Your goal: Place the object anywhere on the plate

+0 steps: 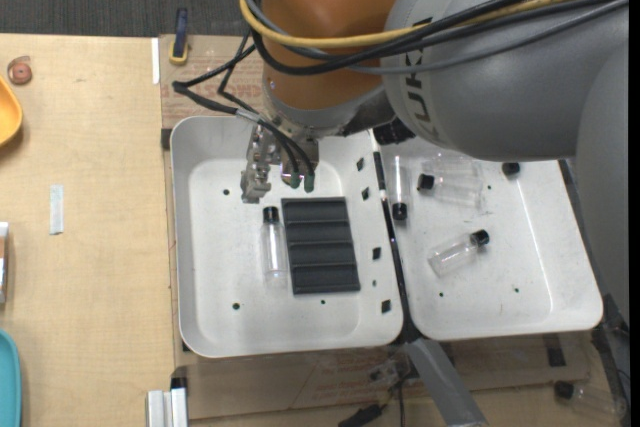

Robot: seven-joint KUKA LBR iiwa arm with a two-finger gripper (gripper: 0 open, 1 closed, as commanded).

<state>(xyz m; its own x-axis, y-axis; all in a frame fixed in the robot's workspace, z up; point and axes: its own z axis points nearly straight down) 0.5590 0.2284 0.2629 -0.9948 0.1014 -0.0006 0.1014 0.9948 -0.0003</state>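
Arm [480, 45] reaches in from the right and hangs over the back of the left bin [215, 255]. Tool [262, 183] sits low at the bin's rear left. From this slant I cannot tell whether it is open or closed. Nothing visibly gripped.

Vial [272, 245]: clear, black cap, lying flat on the left bin floor. Cap end points toward the tool, which is just beside the cap, possibly over it. Contact can't be judged.

Plate [320, 245]: black, ribbed, rectangular, flat in the middle of the same bin. The vial lies along its left edge, just beside it. Whether they touch is unclear.

Right bin [540, 265]: a few more clear vials, well apart from the tool. One [458, 252] lies mid-bin.

Surface [90, 215] to the left is tan, with odd bits at its edges that have no bearing on the task.

Step, as I read it: approach or pick. The vial is on the bin floor, not on the plate, so placing is not yet done.

Next move, my judgement:
- Get a secure hold across the vial's body. It is round and smooth, so it is likely to roll or slip out.
- Lift it clear of the plate's edge.
- Make a short shift right over the ribs and set it down low.
- Lay the vial along the grooves, which may stop it rolling off.
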